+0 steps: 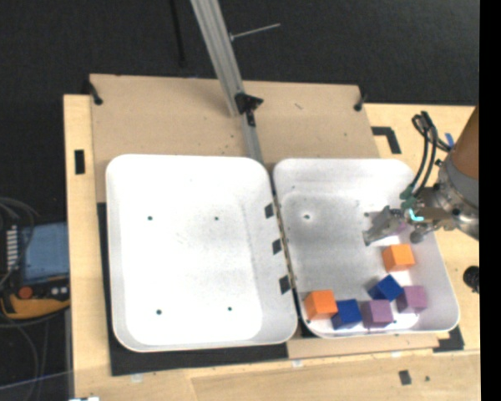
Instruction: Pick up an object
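Six small blocks lie in the right bin (317,178), gathered toward its near right corner: an orange block (398,256) sits highest, just below the gripper (390,227); a blue block (387,288) and a purple block (415,297) lie below it, close together; along the near wall sit a second orange block (321,303), a second blue block (347,313) touching it, and a second purple block (377,312) beside that. The gripper hangs over the bin's right half, above the upper orange block; whether the jaws are open or closed I cannot tell, and no block shows between them. The left bin (192,249) lies alongside on the worktop (225,107).
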`<move>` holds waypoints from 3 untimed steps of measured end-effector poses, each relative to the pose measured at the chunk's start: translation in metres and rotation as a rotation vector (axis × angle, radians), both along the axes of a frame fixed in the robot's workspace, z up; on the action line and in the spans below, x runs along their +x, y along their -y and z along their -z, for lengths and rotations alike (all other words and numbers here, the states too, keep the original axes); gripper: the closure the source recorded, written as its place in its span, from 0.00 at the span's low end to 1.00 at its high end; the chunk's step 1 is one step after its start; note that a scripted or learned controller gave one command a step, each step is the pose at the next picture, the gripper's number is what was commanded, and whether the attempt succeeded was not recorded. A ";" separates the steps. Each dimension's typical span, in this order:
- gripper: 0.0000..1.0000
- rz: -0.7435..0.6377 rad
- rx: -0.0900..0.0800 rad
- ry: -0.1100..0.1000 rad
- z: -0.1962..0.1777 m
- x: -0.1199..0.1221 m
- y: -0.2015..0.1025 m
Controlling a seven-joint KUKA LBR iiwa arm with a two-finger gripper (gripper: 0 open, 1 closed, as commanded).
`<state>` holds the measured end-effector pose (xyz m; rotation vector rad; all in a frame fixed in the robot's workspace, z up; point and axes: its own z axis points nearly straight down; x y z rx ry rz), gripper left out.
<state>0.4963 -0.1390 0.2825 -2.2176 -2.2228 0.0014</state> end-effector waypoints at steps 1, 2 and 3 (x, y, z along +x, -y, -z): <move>0.00 0.003 -0.001 0.005 -0.002 0.001 0.000; 0.00 0.003 -0.001 -0.003 0.060 0.001 -0.005; 0.00 0.004 -0.001 -0.002 0.106 -0.005 -0.011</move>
